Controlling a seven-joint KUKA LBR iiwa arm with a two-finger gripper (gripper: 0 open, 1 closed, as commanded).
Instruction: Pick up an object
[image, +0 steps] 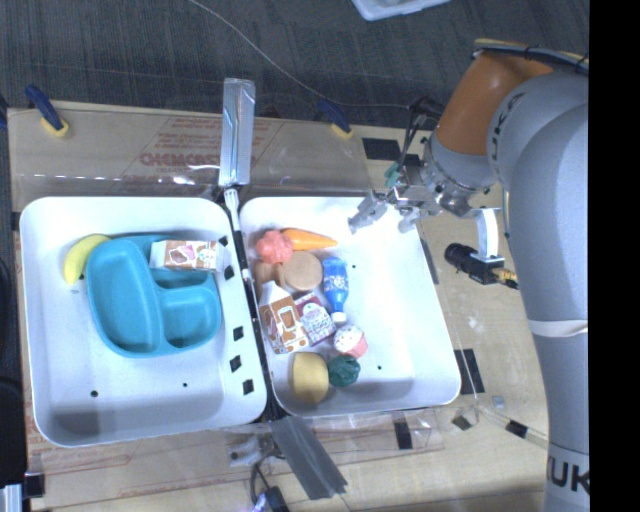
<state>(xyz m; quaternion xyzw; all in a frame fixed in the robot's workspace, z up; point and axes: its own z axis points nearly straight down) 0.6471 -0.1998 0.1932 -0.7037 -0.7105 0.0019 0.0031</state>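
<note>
My gripper (383, 213) hangs over the far right part of the right bin (410, 300), its two fingers spread open with nothing between them. To its left, against the bin's left side, lies a cluster of objects: an orange carrot (308, 239), a pink ball (271, 246), a brown round piece (300, 271), a blue bottle (335, 283), a printed carton (295, 322), a small cup (350, 342), a yellow lump (310, 375) and a dark green piece (344, 371). The gripper stands apart from all of them.
The left bin (60, 380) holds a blue divided tray (150, 300), a yellow banana (80, 255) at its far left and a small box (185, 256) on the tray's rim. A metal divider post (237, 130) rises between the bins.
</note>
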